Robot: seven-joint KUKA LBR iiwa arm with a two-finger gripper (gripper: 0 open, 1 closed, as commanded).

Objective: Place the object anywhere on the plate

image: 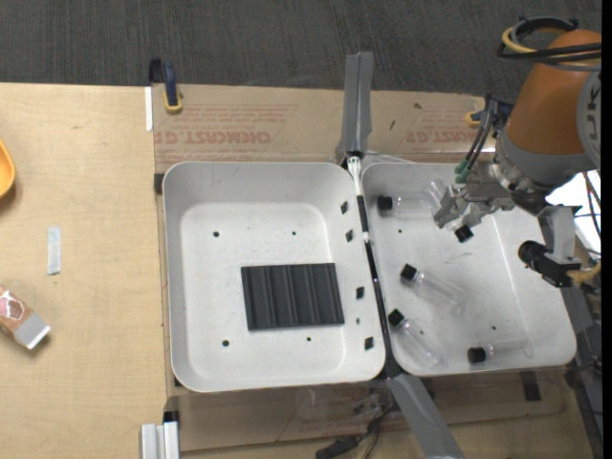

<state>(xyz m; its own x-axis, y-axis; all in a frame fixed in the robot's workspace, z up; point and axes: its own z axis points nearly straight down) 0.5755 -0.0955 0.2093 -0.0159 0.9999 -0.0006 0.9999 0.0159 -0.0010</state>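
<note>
Evidently the task is sitting at an early stage: nothing is lying on the dark ribbed plate (292, 295), which is resting flat in the middle of the left bin (191, 256), so the placing itself is still to be done. The gripper (457, 220) is hanging over the upper part of the right bin (535, 347), reaching in from the right under the arm's orange band (555, 65). A small black-capped thing is showing right at its tip, but whether that is a held object or merely one lying in the bin beneath cannot be told, and the state of the jaws cannot be told either. The right bin is holding several small clear vials with black caps: one vial (430, 287) is lying near the bin's middle, another (411, 338) is lying toward the lower left corner, one (483, 354) is sitting near the front wall, and a cap (385, 202) is showing near the upper left. Judging from this, the object to be moved is one of these vials, all well apart from the plate, so a secure pick-up, the carry across the divider and the set-down are all remaining.
</note>
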